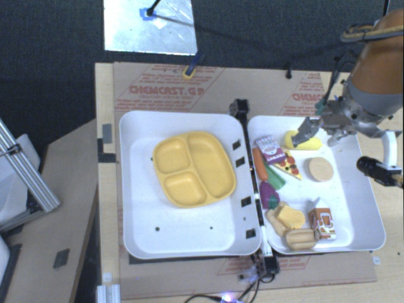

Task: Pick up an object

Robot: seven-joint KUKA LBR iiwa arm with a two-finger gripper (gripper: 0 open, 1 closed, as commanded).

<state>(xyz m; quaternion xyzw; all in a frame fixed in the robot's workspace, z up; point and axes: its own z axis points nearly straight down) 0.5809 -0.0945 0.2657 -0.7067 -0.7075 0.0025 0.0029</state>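
The right bin (363,197) holds several toy foods: a yellow banana (305,144), a tan round cookie (320,169), a pizza slice (285,165), an orange carrot (259,163), a purple eggplant (270,194), a white-and-purple packet (269,148), a red carton (324,223), and bread pieces (291,218). My gripper (311,129) hangs over the bin's far edge, just above the banana's near end. Nothing shows between its fingers.
The left bin (136,213) carries a yellow divided plate (192,168). A black divider (249,175) runs between the bins. A shiny metal sheet (150,17) lies beyond the bench. The arm (379,68) comes in from the upper right.
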